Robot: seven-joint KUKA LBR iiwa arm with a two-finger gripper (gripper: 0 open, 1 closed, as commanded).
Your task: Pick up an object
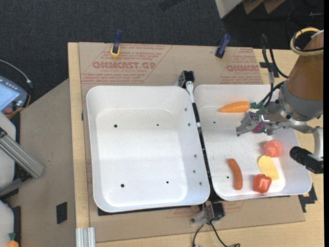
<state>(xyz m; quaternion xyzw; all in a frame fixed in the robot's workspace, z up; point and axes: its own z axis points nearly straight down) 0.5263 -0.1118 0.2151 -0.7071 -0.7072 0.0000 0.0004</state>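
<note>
The carrot [234,107] lies on its side near the far edge of the right bin [221,153], its pointed end toward the left and its green top toward me. My gripper [251,125] hovers just beside it, a little nearer the camera and to its right, low over the bin floor. Nothing sits between my fingers that I can see, but whether they stand open or closed I cannot tell; they blur into a grey and dark tangle at this angle.

Nearer the front of the same bin lie four more pieces of toy food. A pink, roundish piece [273,148] sits closest to my wrist. Just in front of it, touching or nearly so, is a pale yellow piece [268,167], and at its front left edge a red pepper [262,183]. A sausage [236,173] lies lengthwise to the left of those, apart from them.

The left bin [103,117] sits alongside, the two rims meeting along a dark strip. Both bins rest on a brown cardboard sheet [139,60] with red lettering, held at its far edge by a yellow clamp [116,44] and a blue clamp [223,46].
</note>
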